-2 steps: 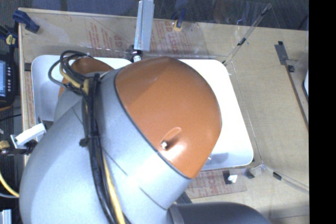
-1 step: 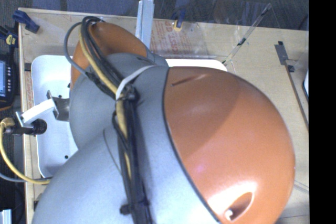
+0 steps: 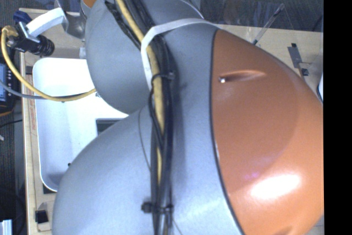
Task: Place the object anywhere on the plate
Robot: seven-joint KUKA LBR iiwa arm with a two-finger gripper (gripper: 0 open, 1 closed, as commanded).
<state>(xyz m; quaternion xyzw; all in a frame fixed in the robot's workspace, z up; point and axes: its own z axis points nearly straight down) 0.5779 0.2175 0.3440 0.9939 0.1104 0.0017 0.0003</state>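
Arm (image 3: 181, 140) swings close under the camera. Grey shell and orange band (image 3: 264, 118) cover most of the bench (image 3: 264, 29).

Gripper (image 3: 74, 25) sits at upper left, above the far corner of the white bin (image 3: 55, 113). My own wrist masks it from here. Wide or narrow, holding or not: I cannot tell.

Object: I cannot tell where it lies. The bare strip of bin floor on the left carries nothing I can make out. One dark patch (image 3: 109, 126) sits at the arm's edge, low in the bin, too cut off to name.

Plate: same note. Whatever lies right of that strip is behind my arm.

The bearing I need is which way the object lies from the gripper, and how its long axis runs. Neither can be read off this view. My best guess is that the gripper hangs over the bin's far left end, so anything in that bin lies nearer the camera or to the right of it. That is a guess only.

Judgement: I should commit no descent or release on this view. The risk is closing on air, or letting go short of the plate.
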